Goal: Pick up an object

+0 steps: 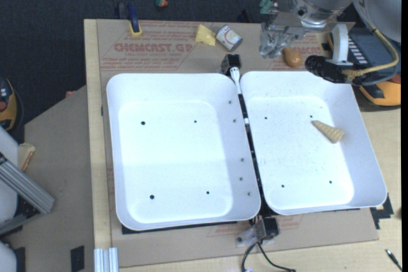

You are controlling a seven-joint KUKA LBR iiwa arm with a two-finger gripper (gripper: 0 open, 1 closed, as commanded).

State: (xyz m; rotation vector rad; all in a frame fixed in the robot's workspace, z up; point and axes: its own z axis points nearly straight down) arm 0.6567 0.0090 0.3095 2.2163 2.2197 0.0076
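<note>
Item: tan cone-shaped piece [328, 131], lying flat in the right bin [357, 191] near its far right side, long axis slanting from upper left to lower right; hand [275, 48], grip state indeterminable, poised beyond the bin's far rim, cone nearer camera and rightward.

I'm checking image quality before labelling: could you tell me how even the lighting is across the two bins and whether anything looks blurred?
Camera view: the left bin has a brighter, slightly washed-out lower half; the right bin is lit evenly; the cone-shaped object is sharp; the gripper looks soft.
</note>
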